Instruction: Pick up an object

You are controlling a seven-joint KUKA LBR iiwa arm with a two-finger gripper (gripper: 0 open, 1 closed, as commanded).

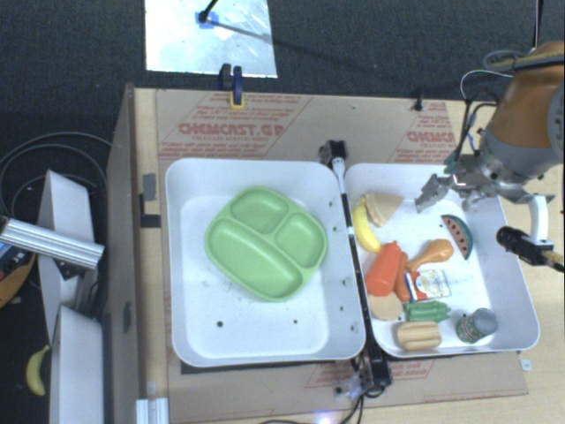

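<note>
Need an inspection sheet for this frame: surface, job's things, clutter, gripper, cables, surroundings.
Surface: cardboard-covered bench bearing two white bins side by side, left bin and right bin.
Job's things: in the right bin, a banana, carrot, watermelon slice, hot dog, can and small carton, packed close together.
Clutter: green divided plate in the left bin.
Gripper: gripper over the right bin's upper part; nothing seen between its fingers.
Cables: black loops on the floor left of the bench.
Surroundings: dark floor, shiny sheet beyond the bench.
</note>
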